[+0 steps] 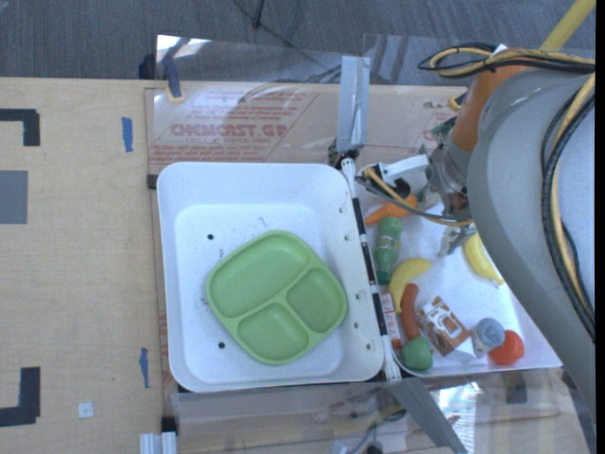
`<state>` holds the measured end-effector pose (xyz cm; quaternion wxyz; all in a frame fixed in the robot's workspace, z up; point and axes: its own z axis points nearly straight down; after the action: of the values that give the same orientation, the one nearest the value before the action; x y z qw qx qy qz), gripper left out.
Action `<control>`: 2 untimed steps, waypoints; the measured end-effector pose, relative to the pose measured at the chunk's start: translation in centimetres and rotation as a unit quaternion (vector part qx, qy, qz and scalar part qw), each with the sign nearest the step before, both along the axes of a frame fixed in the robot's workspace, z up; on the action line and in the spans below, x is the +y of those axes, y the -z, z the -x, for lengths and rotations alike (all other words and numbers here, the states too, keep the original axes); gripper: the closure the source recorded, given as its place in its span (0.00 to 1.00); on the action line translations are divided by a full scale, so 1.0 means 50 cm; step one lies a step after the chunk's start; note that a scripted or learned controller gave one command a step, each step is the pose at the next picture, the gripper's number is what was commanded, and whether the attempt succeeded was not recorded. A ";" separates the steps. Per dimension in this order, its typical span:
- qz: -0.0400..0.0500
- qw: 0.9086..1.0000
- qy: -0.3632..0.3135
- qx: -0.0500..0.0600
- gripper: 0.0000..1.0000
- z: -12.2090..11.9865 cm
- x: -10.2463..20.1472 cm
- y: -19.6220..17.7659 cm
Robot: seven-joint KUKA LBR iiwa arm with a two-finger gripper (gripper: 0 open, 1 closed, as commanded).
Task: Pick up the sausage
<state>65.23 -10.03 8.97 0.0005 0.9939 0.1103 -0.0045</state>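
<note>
A robotics lab: a grey arm [529, 187] reaches over a wooden bench [76, 253] with two white bins [189, 197], loose cables [473, 60] behind it, blue tape marks [127, 133] far left.

Lemon [408, 274] and carton [442, 325] crowd the sausage [409, 308].

Red sausage [409, 309], green plate [276, 297], white bins [189, 216].

Grey arm [529, 149] reaches in, hand [452, 239] lowered.
</note>
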 end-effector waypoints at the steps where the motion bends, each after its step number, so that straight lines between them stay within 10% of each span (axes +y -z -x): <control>1: -0.001 1.000 0.010 -0.005 0.00 0.115 0.010 0.002; 2: -0.002 0.999 -0.033 -0.008 0.00 0.210 0.016 0.001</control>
<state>54.75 -9.24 8.94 -0.0004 0.9897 0.1428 0.0040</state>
